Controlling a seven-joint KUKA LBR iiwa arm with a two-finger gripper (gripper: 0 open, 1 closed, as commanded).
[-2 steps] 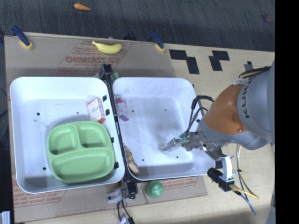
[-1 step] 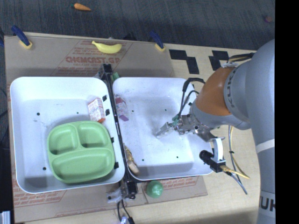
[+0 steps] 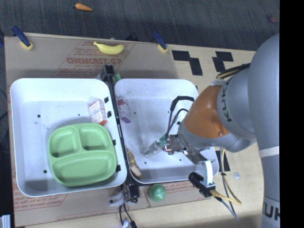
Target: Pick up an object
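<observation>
My gripper (image 3: 154,149) is low inside the right bin (image 3: 156,87), near the middle of its front half, and the orange-banded wrist (image 3: 206,120) comes in behind it from the right. Nothing is plainly visible in the gripper. A small purple and white packet (image 3: 123,109) lies against the right bin's left wall, well to the upper left of the gripper. At that bin's front-left corner rests a tan object (image 3: 132,165). In the left bin (image 3: 28,94) sit a green divided tray (image 3: 83,153) and a red and white carton (image 3: 98,111).
A green ball (image 3: 156,192) lies on the bench just in front of the right bin. A yellow banana (image 3: 109,47) lies behind the bins, with blue clamps (image 3: 159,40) at the board's edge. An orange item (image 3: 84,6) lies on the floor beyond.
</observation>
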